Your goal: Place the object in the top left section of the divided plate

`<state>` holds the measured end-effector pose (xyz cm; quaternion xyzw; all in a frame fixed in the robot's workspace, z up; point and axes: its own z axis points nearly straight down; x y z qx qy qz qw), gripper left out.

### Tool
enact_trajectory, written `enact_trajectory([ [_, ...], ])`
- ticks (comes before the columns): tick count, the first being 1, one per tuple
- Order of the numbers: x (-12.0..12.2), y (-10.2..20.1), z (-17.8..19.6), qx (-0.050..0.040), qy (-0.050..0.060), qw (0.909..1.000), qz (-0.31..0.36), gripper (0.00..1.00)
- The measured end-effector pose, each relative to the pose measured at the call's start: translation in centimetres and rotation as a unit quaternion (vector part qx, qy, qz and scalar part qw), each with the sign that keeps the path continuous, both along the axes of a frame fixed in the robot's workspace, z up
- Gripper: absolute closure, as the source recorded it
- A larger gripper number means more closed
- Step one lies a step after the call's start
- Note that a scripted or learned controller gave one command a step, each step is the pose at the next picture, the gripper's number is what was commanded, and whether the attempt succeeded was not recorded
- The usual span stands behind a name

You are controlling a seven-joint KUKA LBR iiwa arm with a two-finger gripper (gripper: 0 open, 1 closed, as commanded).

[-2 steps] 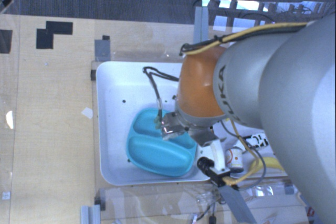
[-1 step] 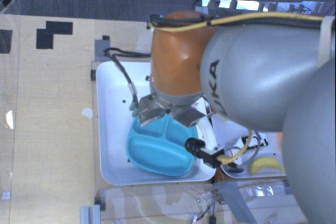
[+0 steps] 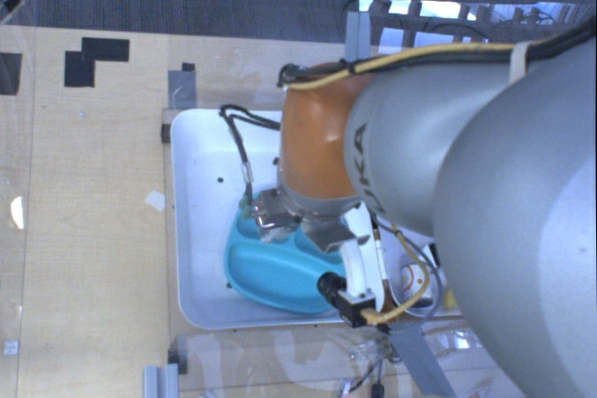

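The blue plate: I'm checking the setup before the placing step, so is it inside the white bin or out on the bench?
Inside. The blue plate lies on the white bin's floor, within its rim; the arm covers its right part.

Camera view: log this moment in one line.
arm: over white bin | blue divided plate: in bin, partly covered | placement: unconfirmed

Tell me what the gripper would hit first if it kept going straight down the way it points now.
Most likely the blue divided plate in the white bin: the wrist sits directly above it. The arm hides the gripper's tip and depth is unclear from this angle, so which section it would meet cannot be told.
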<state>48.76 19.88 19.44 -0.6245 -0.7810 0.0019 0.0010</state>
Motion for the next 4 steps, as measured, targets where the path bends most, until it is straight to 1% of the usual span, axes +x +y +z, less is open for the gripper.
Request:
enact_trajectory([
  [1, 0.1, -2.8, 7.4, 0.0001, -0.002, 0.9983, -0.058, 1.00],
  [2, 0.1, -5.8, 1.3, 0.0006, -0.001, 0.9979, 0.064, 1.00],
  [3, 0.8, -7.0, 1.5, 0.0007, -0.001, 0.9949, 0.101, 1.00],
  [4, -0.1, 1.0, -4.2, 0.0002, 0.001, 0.9972, 0.075, 1.00],
])
